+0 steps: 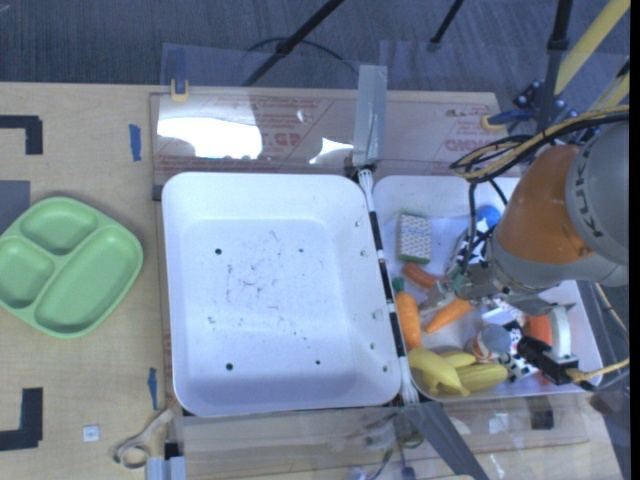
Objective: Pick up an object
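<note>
The pincer [470, 286] hangs low in the right bin [590, 320], its tip hidden under the wrist so I cannot tell its state, just beside an orange carrot [447, 315] with a banana [455, 371] nearer. This looks like the reaching step; next it must settle over one item and close.

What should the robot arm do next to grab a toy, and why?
Probably lower the gripper a little onto the orange carrot just below it. The arm already hangs over the right bin, and nothing sits on top of that carrot.
</note>
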Robot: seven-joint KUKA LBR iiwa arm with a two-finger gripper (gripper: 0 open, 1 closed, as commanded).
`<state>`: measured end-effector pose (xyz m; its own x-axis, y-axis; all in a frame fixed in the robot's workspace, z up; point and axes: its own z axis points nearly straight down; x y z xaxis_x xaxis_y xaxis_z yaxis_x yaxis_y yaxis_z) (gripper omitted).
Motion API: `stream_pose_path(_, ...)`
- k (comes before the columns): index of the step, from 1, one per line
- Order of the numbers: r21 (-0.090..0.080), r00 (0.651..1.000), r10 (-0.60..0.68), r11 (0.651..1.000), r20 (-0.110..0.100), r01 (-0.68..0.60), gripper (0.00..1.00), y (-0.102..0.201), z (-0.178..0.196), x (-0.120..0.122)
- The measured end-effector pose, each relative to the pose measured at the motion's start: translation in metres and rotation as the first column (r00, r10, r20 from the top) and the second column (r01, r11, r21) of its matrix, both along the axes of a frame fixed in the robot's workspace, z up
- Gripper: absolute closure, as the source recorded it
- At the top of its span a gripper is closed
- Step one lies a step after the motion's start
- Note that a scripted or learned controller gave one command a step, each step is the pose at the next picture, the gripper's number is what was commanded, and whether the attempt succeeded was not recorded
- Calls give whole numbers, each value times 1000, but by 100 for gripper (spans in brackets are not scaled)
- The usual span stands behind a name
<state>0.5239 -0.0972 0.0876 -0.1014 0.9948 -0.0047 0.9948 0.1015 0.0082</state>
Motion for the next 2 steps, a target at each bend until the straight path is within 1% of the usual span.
stream_pose_path(1,2,1000,-1,1000,3,1,100,1,10,1)
stream_pose_path(2,3,995,-97,995,-8,97,100,10,97,22)
